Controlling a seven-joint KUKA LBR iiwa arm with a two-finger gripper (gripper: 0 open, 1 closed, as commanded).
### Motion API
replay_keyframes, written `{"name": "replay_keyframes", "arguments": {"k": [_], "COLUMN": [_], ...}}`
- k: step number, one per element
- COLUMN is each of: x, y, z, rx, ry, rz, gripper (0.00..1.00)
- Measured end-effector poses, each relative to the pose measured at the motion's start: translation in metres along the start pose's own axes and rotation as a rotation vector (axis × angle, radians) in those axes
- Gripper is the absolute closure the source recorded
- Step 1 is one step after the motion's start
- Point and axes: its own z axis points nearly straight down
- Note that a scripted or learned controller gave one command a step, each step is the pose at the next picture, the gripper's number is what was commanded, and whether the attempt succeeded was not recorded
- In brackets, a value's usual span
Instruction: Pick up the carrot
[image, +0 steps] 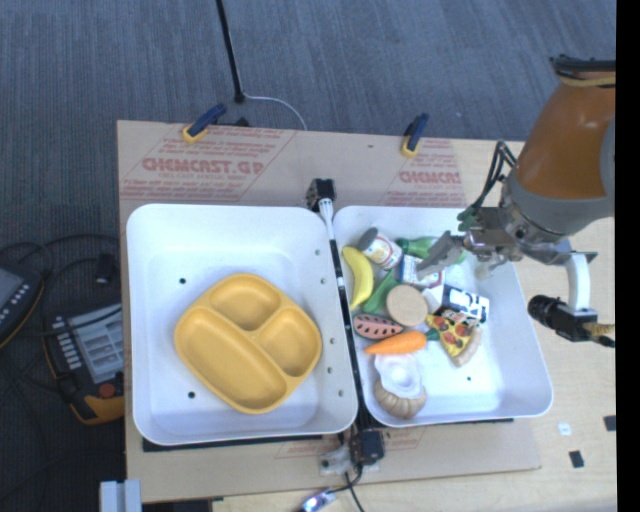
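The gripper (440, 262) hangs over the top part of the right bin (520, 395), and its two grey fingers (432, 258) are spread apart with nothing between them. The carrot (397, 344) lies below the gripper and a little to its left, flat on the bin floor, with its point aimed left. It is well apart from the fingers. Just above the carrot sits a round tan disc (406, 304), maybe a cookie, but it is hard to be sure. A watermelon slice (378, 325) touches the carrot's left end. A pizza slice (455, 335) lies right of the carrot, straight below the gripper. A fried egg (399, 377) rests on a tan shell-like toy (400, 401) under the carrot. Left of the gripper are a yellow banana (358, 274), a small can (380, 250) and something green (418, 246). Far to the left of the gripper, the left bin (160, 240) holds a yellow plate with three sections (248, 342). The grey arm with its orange band (565, 140) comes in from the right.
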Motion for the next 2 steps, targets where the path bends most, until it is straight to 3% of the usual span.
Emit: {"name": "replay_keyframes", "arguments": {"k": [1, 2], "x": [0.003, -0.009], "y": [-0.021, -0.046], "z": [0.175, 0.174], "rx": [-0.008, -0.016], "ry": [-0.001, 0.002], "rz": [-0.087, 0.254], "gripper": [0.00, 0.00]}}
